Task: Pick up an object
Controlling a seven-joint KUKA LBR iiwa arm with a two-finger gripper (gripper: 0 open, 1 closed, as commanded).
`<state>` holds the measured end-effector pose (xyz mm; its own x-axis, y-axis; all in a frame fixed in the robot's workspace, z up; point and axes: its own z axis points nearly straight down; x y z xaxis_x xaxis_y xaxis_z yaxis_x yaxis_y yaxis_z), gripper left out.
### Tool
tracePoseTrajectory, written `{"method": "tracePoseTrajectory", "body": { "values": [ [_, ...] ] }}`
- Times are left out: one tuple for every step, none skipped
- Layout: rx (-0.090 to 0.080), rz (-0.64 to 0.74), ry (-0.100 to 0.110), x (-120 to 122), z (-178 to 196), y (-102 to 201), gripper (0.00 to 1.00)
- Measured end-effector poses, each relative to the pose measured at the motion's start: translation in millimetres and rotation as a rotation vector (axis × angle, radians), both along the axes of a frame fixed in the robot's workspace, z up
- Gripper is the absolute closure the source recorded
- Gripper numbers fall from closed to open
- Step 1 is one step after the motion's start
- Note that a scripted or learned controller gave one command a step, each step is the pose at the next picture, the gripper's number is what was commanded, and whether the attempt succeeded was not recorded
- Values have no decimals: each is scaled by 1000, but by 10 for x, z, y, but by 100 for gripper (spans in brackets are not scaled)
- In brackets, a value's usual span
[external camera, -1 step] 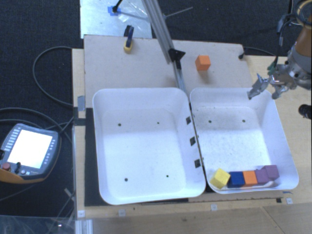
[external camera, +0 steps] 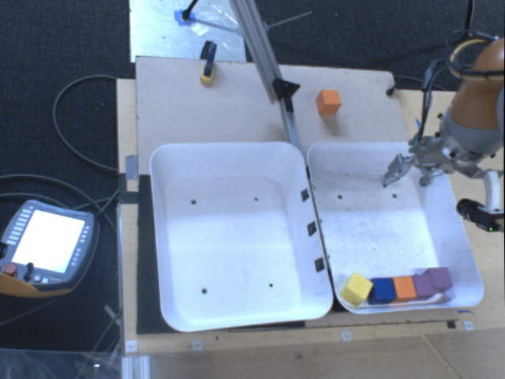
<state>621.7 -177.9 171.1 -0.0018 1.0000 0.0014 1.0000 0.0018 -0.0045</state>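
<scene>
**Camera view: gripper above the right bin, blocks lined along its near wall**

The two-finger gripper (external camera: 402,166) is seen over the far part of the right shallow white bin (external camera: 450,212); whether its jaws are spread cannot be told. Along that bin's near wall lie a yellow cube (external camera: 356,288), blue cube (external camera: 383,290), orange cube (external camera: 404,287) and purple block (external camera: 433,281), touching. The yellow cube, free on one side, is judged the easiest target; a centred, vertical descent is advised.
</scene>
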Motion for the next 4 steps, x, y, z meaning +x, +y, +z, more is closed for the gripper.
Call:
{"method": "tracePoseTrajectory", "body": {
  "values": [
    [3,8,1,-136,-791,638,0],
    [-6,-3,-15,-206,655,67,0],
    [1,3,1,-269,-406,341,0],
    [3,7,2,-764,-796,994,0]
  ]
}}
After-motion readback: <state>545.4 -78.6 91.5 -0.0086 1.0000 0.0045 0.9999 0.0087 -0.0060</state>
